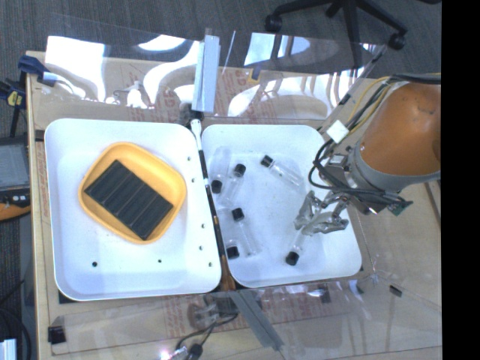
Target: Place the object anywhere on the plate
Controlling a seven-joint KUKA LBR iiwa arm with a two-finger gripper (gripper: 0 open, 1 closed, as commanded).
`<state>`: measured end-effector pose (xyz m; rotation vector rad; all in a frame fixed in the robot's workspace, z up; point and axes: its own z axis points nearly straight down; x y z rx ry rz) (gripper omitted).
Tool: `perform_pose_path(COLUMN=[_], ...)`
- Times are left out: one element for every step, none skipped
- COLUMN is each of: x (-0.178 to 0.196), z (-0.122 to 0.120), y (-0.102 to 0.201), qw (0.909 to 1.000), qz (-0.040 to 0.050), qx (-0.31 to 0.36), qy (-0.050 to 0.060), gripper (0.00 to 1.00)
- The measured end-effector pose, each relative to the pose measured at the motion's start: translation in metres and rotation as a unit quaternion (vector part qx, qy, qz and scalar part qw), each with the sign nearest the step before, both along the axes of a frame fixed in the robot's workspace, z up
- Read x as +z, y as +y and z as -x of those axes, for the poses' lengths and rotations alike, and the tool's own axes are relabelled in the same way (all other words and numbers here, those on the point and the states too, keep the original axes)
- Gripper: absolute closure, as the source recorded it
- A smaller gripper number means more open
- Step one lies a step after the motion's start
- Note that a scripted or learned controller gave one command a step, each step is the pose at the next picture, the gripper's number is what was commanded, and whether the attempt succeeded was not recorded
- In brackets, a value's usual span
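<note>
Jaws are seen spread on the two-finger metal gripper (321, 217), nothing held, near the right bin's (259, 277) right edge; small clear black-capped vials (281, 171) lie scattered there, judged light, slippery, best pinched mid-body.

Plate (132, 192) glossy yellow plastic, dark ribbed insert; vials (279, 169) clear, black-capped; bins (64, 261) smooth white plastic.

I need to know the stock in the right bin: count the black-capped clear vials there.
6 by their caps: upper left, upper middle, left edge, centre, bottom left, bottom right. The tool may hide more.
</note>
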<state>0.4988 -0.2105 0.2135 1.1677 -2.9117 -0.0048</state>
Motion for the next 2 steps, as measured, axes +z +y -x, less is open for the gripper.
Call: perform_pose_path(x=[-0.012,0.009], z=[0.017,0.007], y=[0.061,0.162], qw=[0.9979,0.9941], qz=[-0.0006,0.0002], qx=[0.065,0.109], qy=[-0.001,-0.004], gripper=[1.00,1.00])
